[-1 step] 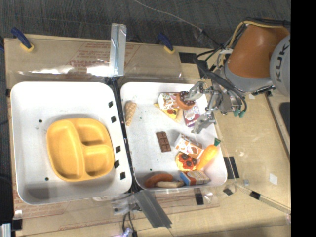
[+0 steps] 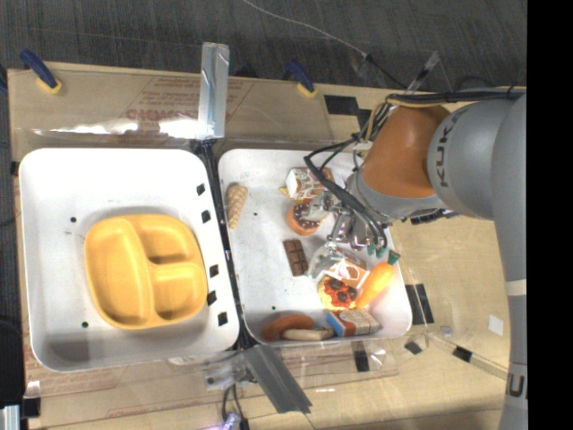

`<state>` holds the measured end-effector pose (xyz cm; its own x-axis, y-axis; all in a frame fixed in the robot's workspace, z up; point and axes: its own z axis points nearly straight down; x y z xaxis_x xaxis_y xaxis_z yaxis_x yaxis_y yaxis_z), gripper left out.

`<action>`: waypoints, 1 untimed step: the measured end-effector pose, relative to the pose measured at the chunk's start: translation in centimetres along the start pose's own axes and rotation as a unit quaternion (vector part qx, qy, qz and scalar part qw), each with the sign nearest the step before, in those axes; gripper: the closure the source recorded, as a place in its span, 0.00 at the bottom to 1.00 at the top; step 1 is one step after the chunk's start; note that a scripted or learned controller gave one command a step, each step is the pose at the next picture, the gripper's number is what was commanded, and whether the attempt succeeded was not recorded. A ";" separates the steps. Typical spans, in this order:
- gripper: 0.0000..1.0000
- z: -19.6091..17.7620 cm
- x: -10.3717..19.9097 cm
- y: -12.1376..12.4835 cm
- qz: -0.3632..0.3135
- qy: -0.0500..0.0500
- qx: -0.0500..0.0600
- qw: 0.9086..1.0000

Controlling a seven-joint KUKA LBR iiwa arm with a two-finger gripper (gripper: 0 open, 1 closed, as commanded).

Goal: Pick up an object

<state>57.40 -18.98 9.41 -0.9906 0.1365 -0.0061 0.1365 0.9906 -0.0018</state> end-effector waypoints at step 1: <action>0.00 0.0 4.6 -2.4 0.087 0.001 -0.001 0.996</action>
<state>52.49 -20.68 9.36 -0.9519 0.3065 -0.0042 0.3065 0.9519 0.0018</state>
